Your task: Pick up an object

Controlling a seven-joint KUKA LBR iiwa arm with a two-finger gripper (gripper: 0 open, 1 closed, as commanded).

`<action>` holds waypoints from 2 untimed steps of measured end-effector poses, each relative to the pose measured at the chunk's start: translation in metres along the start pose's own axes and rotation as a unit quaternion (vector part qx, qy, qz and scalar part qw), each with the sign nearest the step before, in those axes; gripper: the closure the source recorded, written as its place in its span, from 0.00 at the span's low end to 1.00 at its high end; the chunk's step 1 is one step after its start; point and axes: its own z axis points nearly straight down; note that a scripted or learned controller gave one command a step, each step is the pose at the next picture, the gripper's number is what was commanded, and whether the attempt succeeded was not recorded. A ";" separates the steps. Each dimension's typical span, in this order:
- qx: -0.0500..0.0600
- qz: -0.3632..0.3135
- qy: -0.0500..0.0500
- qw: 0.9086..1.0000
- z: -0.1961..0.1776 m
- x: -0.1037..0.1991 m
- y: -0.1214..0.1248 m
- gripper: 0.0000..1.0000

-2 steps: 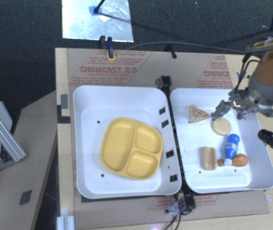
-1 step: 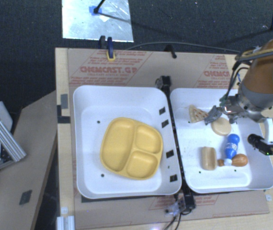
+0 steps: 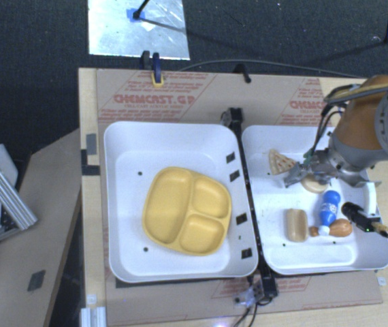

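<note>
Now, tool: the tool (image 3: 308, 176), dull grey metal, hangs low in the right bin (image 3: 367, 254); I cannot tell how it is set, nor that it grips anything.
Arm: smooth grey casing with an orange band (image 3: 357, 125), reaching in from the right.
Under the tool: a pale round disc (image 3: 313, 183), touching or just beneath the tip.
Left of the tool: a tan wedge (image 3: 280, 161), flat and triangular, nearby.
Below the tool: a blue and white bottle (image 3: 328, 210), glossy plastic; a beige rounded block (image 3: 296, 224) beside it; a small orange lump (image 3: 340, 228) at the bottle's foot.
Far left of the tool: a yellow moulded tray (image 3: 187, 210) with three hollows, lying in the left bin (image 3: 122, 182).
Table: the table (image 3: 194, 94) wears printed cardboard.
</note>
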 end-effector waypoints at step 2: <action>-0.007 0.001 -0.004 1.000 -0.014 -0.003 0.006 1.00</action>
